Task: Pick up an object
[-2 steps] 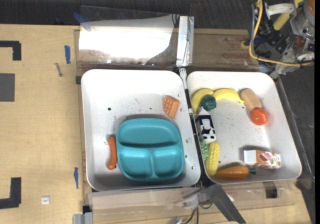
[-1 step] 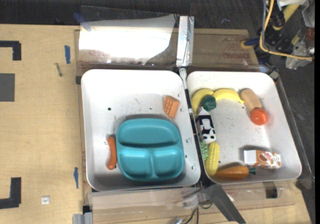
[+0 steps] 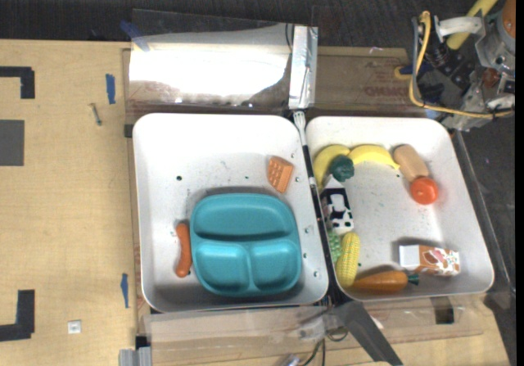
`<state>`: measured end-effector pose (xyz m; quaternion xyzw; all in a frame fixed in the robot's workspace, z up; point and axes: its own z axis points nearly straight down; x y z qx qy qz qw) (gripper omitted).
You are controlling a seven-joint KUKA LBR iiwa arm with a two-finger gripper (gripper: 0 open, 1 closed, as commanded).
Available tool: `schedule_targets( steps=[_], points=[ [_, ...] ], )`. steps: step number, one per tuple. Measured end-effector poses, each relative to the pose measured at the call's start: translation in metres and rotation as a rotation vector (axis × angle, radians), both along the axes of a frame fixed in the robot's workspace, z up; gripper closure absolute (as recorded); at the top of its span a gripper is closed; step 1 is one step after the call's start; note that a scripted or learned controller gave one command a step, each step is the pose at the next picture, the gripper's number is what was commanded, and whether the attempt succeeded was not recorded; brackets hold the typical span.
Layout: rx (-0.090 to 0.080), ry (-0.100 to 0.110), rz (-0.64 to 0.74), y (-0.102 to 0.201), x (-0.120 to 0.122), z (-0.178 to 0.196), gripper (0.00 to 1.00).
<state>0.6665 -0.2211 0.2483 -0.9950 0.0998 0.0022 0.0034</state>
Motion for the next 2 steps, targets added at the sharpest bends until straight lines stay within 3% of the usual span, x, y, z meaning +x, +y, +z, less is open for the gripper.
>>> schedule_targets(
  steps=[2],
  points=[
    [0.005,-0.012,0.004,0.006,0.004,0.024,1.00]
  ],
)
